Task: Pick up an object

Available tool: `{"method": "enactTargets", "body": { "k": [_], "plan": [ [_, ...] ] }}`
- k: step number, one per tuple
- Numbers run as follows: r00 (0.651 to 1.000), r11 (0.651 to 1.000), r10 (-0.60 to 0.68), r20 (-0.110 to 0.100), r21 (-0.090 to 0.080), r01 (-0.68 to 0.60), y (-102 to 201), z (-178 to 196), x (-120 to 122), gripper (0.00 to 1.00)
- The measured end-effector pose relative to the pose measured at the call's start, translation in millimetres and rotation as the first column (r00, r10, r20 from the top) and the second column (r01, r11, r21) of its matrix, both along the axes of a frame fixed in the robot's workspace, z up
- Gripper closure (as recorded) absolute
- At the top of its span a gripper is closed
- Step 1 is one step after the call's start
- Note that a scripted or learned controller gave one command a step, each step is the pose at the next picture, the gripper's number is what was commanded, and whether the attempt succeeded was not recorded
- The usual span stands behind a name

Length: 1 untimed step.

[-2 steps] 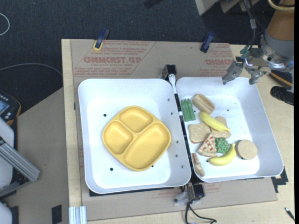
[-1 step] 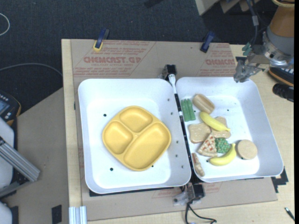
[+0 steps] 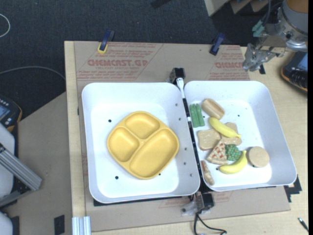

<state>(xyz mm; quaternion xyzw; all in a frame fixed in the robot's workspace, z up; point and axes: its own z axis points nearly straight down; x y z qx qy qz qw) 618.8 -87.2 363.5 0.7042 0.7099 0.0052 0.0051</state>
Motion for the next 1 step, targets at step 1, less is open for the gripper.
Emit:
{"method": "enactTargets", "body": {
  "k": [1],
  "plan": [
    [1.0,1.0,-0.008,-0.023,0.002,0.008,15.4,-66.5,-48.4,1.0]
  ]
}}
